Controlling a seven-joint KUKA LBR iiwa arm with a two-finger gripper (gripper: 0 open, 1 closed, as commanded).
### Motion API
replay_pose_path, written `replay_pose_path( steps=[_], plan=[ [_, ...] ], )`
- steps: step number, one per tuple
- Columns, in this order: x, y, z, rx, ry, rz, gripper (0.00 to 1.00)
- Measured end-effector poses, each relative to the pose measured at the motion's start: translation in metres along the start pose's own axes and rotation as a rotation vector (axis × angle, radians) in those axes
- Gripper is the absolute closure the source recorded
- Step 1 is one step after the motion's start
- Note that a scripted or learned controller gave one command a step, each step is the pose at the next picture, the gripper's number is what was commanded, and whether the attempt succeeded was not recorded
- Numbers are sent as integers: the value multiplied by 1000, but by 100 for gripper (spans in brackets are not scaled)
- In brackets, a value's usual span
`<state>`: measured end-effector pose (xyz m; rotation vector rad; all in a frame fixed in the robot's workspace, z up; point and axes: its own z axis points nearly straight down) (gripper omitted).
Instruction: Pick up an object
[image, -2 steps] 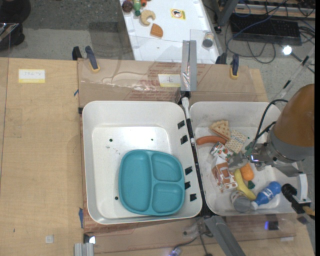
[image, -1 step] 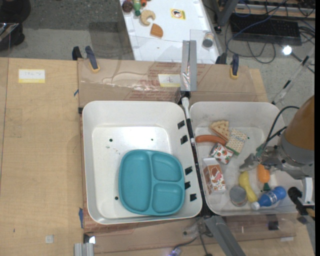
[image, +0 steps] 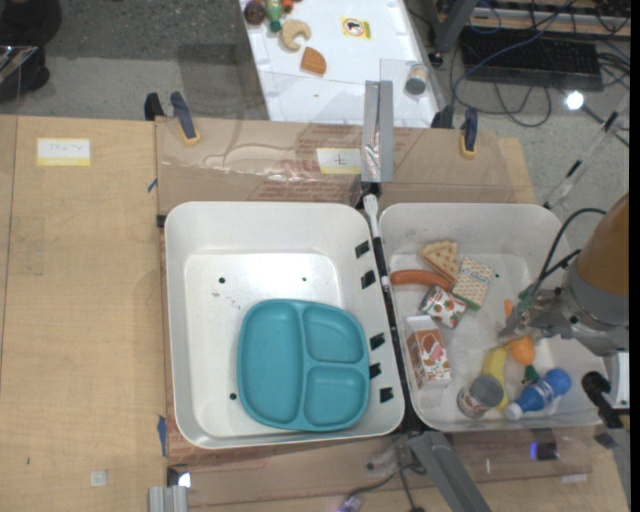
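The right bin (image: 470, 218) holds several small items: a sausage (image: 420, 277), a triangular cracker (image: 440, 255), a square cracker (image: 474, 281), a small carton (image: 443, 305), a red snack packet (image: 430, 357), a yellow bottle (image: 493, 362), a can (image: 478, 398), a blue-capped bottle (image: 540, 392) and an orange piece (image: 522, 349). My gripper (image: 524, 320) hangs low over the right side of this bin, just above the orange piece. Its tips are dark and partly hidden by the wrist.
A teal divided plate (image: 303, 365) lies in the left bin (image: 200, 300). A metal post (image: 377, 130) stands at the back between the bins. Cables (image: 560, 255) loop along the arm at the right.
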<state>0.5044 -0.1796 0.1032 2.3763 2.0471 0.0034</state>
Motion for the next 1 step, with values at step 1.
replay_pose_path(
  steps=[1],
  plan=[
    [71, 13, -101, 4, 1, 144, 100]
  ],
)
